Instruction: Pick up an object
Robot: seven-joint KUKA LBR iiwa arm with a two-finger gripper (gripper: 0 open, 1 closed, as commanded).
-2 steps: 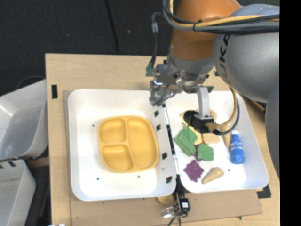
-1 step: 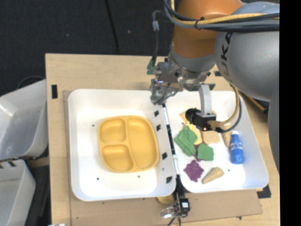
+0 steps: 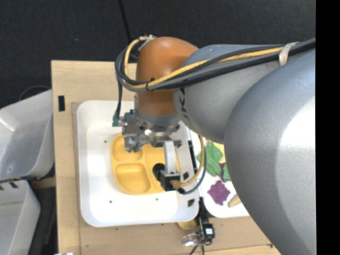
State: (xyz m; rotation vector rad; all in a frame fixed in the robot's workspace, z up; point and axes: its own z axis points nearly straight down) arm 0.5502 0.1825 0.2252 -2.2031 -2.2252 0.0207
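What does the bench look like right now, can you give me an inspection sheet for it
Surface: wooden bench bearing a shallow white bin.
Job's things: yellow compartment tray lying in the bin, partly under the arm.
Clutter: green and purple pieces in the neighbouring bin, mostly hidden.
Grippers: tool low over the tray's upper end; no object seen in its grasp.
Cables: black and yellow cables looped round the orange band.
Surroundings: white container beside the bench, dark floor behind.

Hidden under the arm [image 3: 255, 105]: most of the right bin [image 3: 223, 209], the yellow tray's [image 3: 130, 177] far right part. Gripper [image 3: 143, 142] fingertips too obscured to tell apart.
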